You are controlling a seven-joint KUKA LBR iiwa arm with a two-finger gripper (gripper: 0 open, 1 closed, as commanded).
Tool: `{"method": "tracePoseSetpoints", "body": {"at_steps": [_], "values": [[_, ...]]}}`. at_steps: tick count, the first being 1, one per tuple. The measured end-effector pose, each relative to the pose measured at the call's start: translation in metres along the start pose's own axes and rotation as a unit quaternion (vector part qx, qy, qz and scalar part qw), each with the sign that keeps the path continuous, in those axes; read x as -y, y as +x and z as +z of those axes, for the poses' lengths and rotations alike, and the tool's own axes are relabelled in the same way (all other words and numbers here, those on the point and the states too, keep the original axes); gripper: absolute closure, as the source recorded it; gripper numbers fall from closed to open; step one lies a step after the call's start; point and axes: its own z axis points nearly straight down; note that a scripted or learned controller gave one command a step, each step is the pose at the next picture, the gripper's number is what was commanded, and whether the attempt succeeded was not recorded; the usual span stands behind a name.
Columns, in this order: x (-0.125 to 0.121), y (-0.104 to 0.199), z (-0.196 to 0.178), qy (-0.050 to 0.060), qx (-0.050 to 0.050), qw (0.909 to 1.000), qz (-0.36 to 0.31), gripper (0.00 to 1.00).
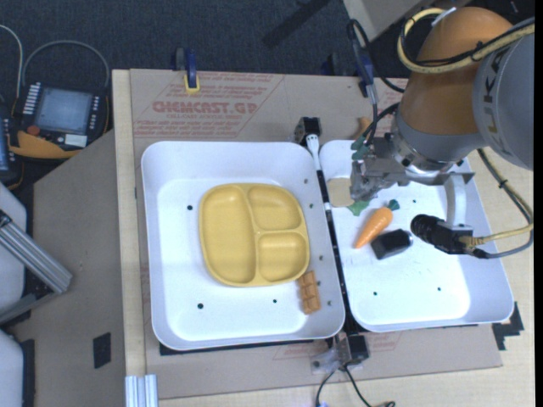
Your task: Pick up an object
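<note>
**Arm low over the right bin**

The gripper (363,195) hangs just above the toy carrot (373,225) in the right bin (441,299), beside a black block (392,243). Whether its fingers are spread or pressed together, I cannot tell. A yellow divided plate (253,232) lies in the left bin (170,253).

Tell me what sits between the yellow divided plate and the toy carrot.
In the camera view, the adjoining bin walls separate the yellow plate from the carrot; otherwise bare white floor.

A brown cardboard sheet (221,100) with red lettering covers the surface, a blue clamp (191,70) at its far edge. Dark carpet (170,11) lies beyond; a handheld screen unit (59,113) sits left.
</note>
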Motion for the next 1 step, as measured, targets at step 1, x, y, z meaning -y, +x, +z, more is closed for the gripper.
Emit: {"method": "tracePoseSetpoints", "body": {"at_steps": [1], "values": [[-0.0155, 0.0470, 0.0063, 0.001, 0.000, 1.0000, 0.000, 1.00]]}}
